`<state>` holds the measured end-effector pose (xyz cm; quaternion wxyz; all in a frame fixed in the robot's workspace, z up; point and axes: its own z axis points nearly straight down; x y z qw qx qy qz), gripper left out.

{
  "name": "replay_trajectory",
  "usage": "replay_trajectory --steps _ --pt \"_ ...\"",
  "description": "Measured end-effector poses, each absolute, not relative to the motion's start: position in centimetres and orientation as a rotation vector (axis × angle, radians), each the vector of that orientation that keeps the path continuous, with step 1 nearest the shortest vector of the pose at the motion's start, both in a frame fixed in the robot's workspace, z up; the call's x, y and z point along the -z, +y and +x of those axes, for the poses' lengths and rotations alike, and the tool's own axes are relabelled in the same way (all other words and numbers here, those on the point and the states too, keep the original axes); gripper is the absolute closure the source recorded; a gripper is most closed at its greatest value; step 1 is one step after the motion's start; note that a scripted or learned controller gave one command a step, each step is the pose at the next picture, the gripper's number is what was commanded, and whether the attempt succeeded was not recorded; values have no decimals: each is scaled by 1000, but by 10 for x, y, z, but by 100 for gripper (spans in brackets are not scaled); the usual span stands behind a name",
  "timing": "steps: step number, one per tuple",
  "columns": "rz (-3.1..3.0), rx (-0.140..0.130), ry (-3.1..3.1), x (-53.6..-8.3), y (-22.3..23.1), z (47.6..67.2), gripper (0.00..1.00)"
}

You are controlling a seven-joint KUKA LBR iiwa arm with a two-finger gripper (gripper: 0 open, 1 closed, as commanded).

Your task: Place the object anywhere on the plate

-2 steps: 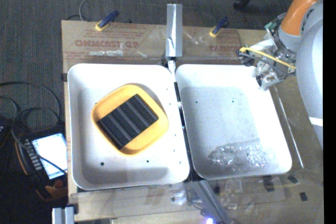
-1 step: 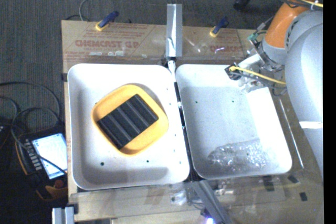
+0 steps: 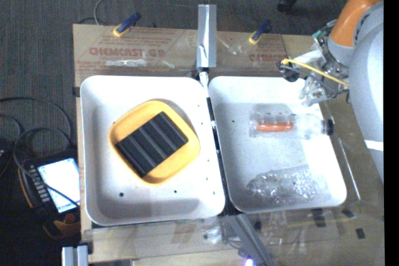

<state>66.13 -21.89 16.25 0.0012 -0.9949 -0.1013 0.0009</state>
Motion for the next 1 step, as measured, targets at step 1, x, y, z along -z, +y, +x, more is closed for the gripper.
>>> replay_trajectory --steps 1 --pt "-3125 -6 -317 -156 -222 659 100"
